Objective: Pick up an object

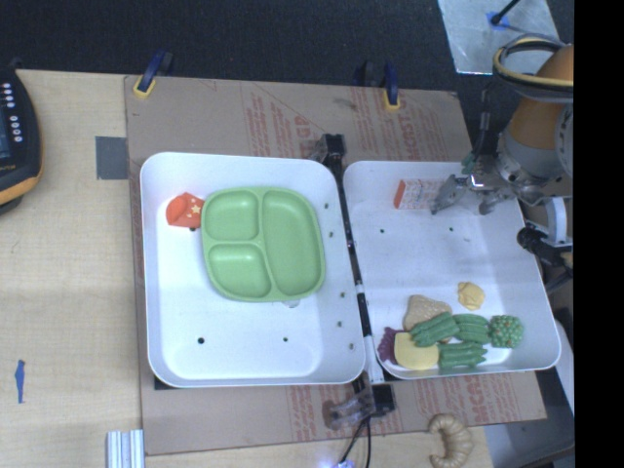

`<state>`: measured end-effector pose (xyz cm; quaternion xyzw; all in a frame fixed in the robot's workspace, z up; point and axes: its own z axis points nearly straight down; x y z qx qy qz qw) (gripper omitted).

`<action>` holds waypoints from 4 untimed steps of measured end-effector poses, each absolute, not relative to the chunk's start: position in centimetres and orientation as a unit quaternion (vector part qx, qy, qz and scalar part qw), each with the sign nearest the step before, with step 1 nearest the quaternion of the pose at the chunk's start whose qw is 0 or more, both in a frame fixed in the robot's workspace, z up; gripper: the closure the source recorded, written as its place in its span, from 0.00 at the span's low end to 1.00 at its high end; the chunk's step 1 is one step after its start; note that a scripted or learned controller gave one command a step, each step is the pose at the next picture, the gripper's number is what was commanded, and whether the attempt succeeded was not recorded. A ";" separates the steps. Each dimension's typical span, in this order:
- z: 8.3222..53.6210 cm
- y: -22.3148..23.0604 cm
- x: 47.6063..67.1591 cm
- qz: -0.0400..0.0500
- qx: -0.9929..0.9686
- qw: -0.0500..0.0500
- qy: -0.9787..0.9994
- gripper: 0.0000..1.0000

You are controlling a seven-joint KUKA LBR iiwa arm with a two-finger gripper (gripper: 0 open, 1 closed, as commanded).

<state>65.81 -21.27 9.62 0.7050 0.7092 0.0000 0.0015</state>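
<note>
My gripper [464, 201] hovers over the far right corner of the right bin [444, 252], its two dark fingers spread open with nothing between them. Just left of it lies a small white packet with an orange end [413, 195], apart from the fingers. At the bin's near edge sits a pile of toy food: a tan bread slice [425, 309], a small yellow piece [471, 294], green pea pods [450, 330], a broccoli floret [505, 331], a yellow chunk [416, 357] and a purple bit [387, 343].
The left bin [175, 330] holds a green divided plate [263, 242] and a red piece with a yellow star [182, 210] at its far left. A tan curled object [451, 439] lies on the cardboard in front of the bins. A black device [14, 135] sits at the far left.
</note>
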 end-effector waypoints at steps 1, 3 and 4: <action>9.1 -21.2 56.8 -0.003 0.707 -0.005 0.708 0.00; 9.3 -19.5 65.7 0.000 0.705 0.001 0.709 0.00; 9.1 -21.3 51.2 -0.004 0.708 -0.007 0.706 0.00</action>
